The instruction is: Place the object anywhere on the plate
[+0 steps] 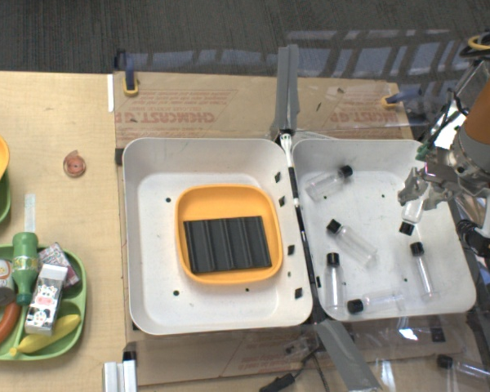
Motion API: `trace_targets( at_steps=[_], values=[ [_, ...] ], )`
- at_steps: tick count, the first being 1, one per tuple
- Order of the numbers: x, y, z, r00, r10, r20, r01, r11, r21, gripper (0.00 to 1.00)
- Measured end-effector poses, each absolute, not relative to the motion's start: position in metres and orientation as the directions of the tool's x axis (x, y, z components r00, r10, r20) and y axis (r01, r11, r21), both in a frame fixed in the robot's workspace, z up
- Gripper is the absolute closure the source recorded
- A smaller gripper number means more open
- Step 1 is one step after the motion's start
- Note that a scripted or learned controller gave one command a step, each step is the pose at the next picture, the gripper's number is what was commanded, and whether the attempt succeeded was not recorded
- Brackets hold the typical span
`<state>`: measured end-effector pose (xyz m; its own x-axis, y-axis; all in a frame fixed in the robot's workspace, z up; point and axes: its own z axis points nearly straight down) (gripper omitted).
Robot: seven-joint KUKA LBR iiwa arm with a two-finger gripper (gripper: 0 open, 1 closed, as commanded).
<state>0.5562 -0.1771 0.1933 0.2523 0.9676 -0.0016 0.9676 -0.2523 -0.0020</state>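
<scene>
Nearest the camera, several clear vials point(381, 302) lie loose in the right bin point(465, 296), and farther back the jaws point(414, 207) seem closed on one vial point(411, 212), whose slick body could slip free before reaching the orange plate point(227, 197) in the left bin point(147, 243).

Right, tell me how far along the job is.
Nothing looks done yet: the orange plate in the left bin carries only its dark ridged insert. In hand: the gripper is over the right bin with a vial at its tip. Left: carry the vial to the plate.
</scene>
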Motion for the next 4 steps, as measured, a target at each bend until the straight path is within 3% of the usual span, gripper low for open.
trace_targets(
  at_steps=[1, 2, 3, 4],
  values=[
    [0.617, -0.193, 0.205, -0.130, 0.991, -0.002, 0.991, 0.130, -0.001, 1.00],
    [0.641, -0.223, 0.230, -0.274, 0.962, -0.003, 0.962, 0.274, 0.001, 1.00],
    [0.660, -0.220, 0.245, -0.492, 0.871, -0.004, 0.871, 0.492, 0.002, 1.00],
    [0.660, -0.222, 0.286, -0.601, 0.799, -0.004, 0.799, 0.601, 0.001, 1.00]
  ],
)
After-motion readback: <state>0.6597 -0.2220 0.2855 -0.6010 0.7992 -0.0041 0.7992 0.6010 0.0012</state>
